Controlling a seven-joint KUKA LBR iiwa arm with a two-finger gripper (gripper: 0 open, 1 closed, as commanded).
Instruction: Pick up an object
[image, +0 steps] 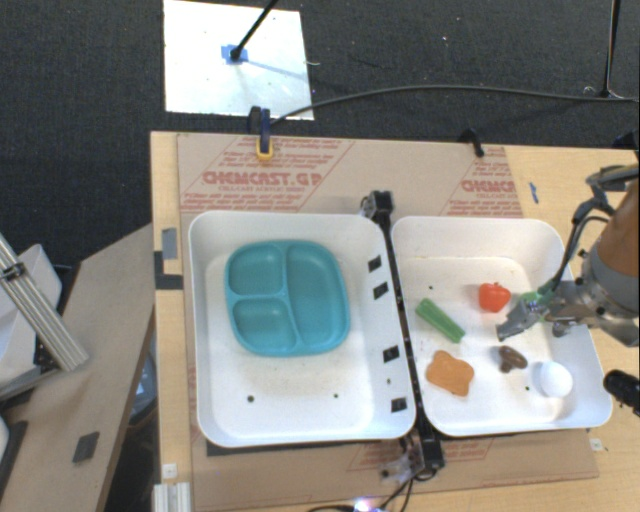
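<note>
Hand (522, 322) low in the right bin (470, 235), above a brown object (512, 359); finger opening impossible to tell.

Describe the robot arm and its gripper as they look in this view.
The arm enters from the right edge as a rounded grey body with a brownish-orange section above it. A thin dark cable loops along its left side. The gripper is a small grey metal assembly tapering toward the right bin, with a speck of green near its base. Finer markings are too small to tell.
</note>
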